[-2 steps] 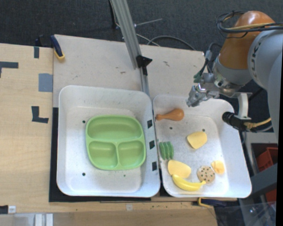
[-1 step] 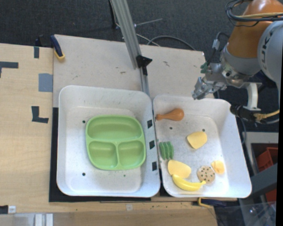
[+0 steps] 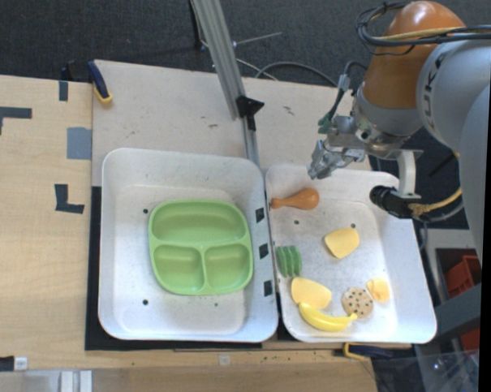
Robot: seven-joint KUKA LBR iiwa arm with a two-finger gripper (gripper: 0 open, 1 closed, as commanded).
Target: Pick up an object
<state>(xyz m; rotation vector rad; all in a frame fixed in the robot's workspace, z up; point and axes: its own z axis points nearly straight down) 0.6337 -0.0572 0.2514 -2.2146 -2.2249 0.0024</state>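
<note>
two white bins (image 3: 114, 226) were seen side by side on the desk (image 3: 36, 166); the left one held a green divided plate (image 3: 201, 246). the toy foods were gathered in the right bin (image 3: 413, 271): an orange drumstick (image 3: 296, 201) near its back edge, a yellow wedge (image 3: 342, 242), a green piece (image 3: 288, 260), a banana (image 3: 325, 320), a cookie (image 3: 357, 302). the tool (image 3: 322, 168) was held above the bin's back rim, just beyond the drumstick, with nothing carried; whether it was released or clenched could not be told. the approach step was judged in hand; a descent onto the drumstick would be called for next.
</note>
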